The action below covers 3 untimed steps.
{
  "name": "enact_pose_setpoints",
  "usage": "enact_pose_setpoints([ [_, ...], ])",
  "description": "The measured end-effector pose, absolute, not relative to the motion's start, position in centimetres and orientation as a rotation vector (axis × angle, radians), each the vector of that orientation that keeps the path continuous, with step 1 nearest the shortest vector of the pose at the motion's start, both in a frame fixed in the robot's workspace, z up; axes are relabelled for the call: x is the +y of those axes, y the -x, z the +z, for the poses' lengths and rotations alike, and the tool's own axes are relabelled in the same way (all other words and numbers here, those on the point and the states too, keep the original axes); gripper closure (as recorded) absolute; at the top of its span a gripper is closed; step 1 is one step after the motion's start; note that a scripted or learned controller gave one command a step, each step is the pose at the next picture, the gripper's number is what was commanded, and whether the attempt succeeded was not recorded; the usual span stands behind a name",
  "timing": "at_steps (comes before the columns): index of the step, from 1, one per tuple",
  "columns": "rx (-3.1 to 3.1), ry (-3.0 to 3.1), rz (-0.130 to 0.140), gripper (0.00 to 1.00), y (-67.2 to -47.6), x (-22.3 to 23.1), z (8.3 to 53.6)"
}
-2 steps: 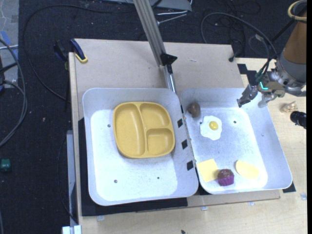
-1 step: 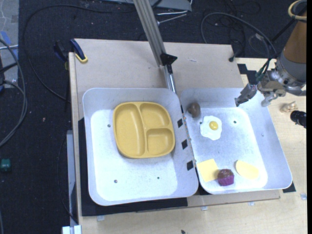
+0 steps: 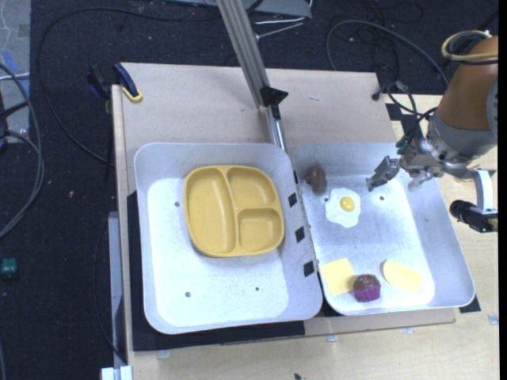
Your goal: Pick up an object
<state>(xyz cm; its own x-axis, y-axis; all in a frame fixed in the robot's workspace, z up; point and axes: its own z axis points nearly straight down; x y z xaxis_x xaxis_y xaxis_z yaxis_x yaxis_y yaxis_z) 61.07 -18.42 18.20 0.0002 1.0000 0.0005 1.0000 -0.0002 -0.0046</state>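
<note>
The right bin [image 3: 440, 236] holds a fried egg [image 3: 344, 208], a small brown lump [image 3: 316, 178], a flat yellow square [image 3: 337, 275], a purple ball [image 3: 366, 287] and a pale yellow oval [image 3: 401, 275]. My gripper [image 3: 398, 178] hangs over the far part of that bin, to the right of the egg and a little beyond it. It is open, with only bare bin floor showing between its fingers. None of the objects touches it.
The left bin [image 3: 158, 236] carries a yellow divided plate [image 3: 234, 210]. A slanted metal pole [image 3: 245, 42] comes down to the far edge between the bins. Black clips [image 3: 299, 216] sit along the ridge where the bins meet.
</note>
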Motion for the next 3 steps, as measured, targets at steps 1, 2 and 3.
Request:
enact_pose_setpoints([
  [1, -2.219, 2.220, 0.003, 0.00, -61.5, -18.9, 12.1],
  [2, -2.222, 2.222, 0.001, 0.00, -61.6, -18.8, 9.2],
  [3, -2.225, 2.225, -0.003, 1.00, -61.7, -18.9, 10.4],
])
